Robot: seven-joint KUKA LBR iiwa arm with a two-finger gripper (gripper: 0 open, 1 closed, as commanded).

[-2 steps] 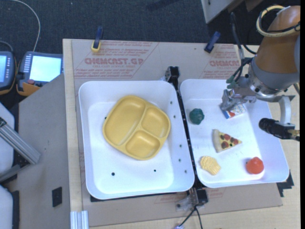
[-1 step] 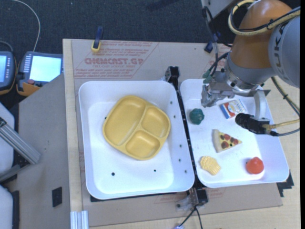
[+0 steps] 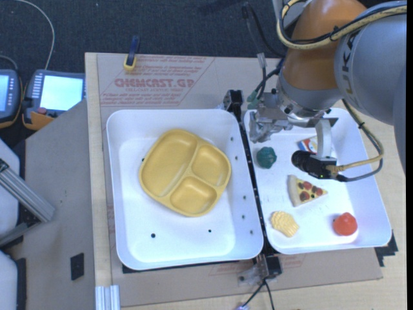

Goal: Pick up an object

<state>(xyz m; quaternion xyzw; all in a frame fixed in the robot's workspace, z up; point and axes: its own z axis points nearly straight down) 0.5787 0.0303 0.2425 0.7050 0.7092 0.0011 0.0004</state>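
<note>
gripper (image 3: 264,131) low over right bin (image 3: 371,199), near its upper left corner; finger state hidden, cannot tell. just below it: teal ball (image 3: 266,156). farther down: pizza slice (image 3: 304,190), yellow corn piece (image 3: 284,223), red tomato (image 3: 345,224), all apart. in left bin (image 3: 129,231): yellow divided plate (image 3: 185,172).

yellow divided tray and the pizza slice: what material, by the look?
Yellow divided tray: probably moulded plastic, a satin finish with soft sheen on rounded rims. Pizza slice: likely a plastic or rubber toy, matte, flat colour with painted red dots. Too small to be sure.
</note>
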